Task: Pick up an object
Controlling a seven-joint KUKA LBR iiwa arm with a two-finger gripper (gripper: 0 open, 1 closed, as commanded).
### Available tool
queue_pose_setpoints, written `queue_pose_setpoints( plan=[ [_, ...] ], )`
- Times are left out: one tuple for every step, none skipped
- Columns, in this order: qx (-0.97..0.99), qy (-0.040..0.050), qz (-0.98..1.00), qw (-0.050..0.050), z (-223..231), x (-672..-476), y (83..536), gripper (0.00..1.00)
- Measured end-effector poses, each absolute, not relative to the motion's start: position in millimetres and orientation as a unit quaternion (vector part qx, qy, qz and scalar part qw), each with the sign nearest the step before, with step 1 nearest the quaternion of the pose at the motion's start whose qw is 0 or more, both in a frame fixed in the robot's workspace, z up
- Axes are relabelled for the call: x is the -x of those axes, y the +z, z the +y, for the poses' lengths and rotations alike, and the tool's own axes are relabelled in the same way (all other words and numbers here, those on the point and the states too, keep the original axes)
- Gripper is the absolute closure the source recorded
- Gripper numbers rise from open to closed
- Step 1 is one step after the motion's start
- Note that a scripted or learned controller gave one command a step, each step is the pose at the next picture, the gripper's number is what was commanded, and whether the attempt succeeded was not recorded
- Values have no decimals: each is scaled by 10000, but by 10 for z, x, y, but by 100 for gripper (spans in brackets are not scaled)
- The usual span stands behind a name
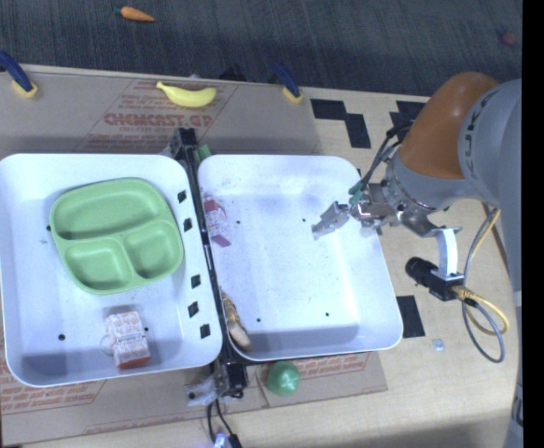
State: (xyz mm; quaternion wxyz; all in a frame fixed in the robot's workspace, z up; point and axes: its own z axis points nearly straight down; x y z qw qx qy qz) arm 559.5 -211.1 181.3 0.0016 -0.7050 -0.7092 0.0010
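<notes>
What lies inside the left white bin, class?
The left bin holds a green divided tray and, nearer the camera, a small red-and-white carton. Whatever lies beneath the tray is covered from view.

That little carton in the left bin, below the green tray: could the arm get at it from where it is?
Probably yes. The carton lies alone on the left bin's bare floor, apart from the green tray, nothing over it. The gripper hangs over the right bin, so it must cross the middle rims first.
</notes>
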Motion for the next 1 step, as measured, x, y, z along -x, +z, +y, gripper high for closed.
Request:
queue_pose_setpoints(
  plan=[
    [7051,2,-7091,5,-2108,-5783,1816,0]
  ],
)
